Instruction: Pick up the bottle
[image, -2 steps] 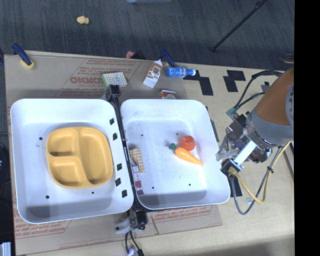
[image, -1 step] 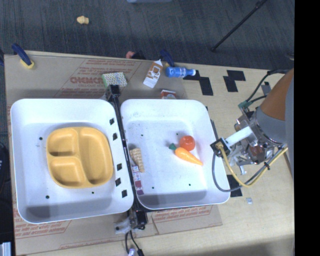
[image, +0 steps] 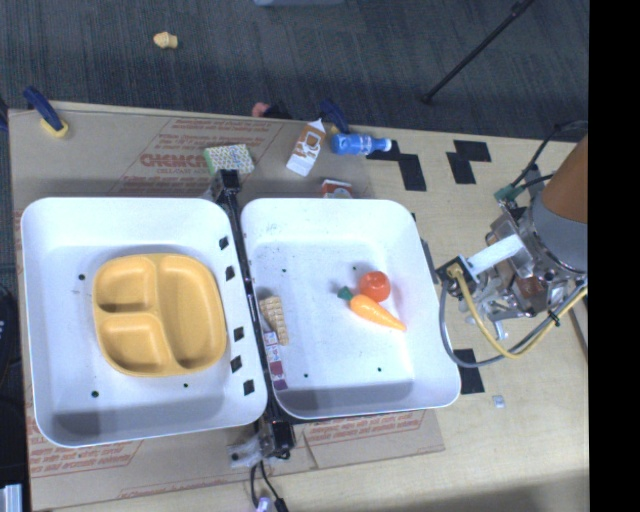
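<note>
**Bottle outside bins, gripper off to right**

Yellow divided plate (image: 160, 313) in left bin (image: 45, 240). Gripper (image: 515, 290) beside right bin (image: 425, 300), opening can't tell. Small blue bottle (image: 355, 145), lying sideways on bench behind right bin. Carrot (image: 376, 312), tomato (image: 374, 285) touching.

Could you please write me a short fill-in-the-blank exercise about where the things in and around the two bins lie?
1. The yellow divided tray lies in the ____ bin of the view.
2. The carrot lies in the right bin beside a red ____.
3. The blue bottle lies on the bench ____ both bins.
4. The gripper is to the ____ of the right bin.

Missing words: left; tomato; outside; right
</note>
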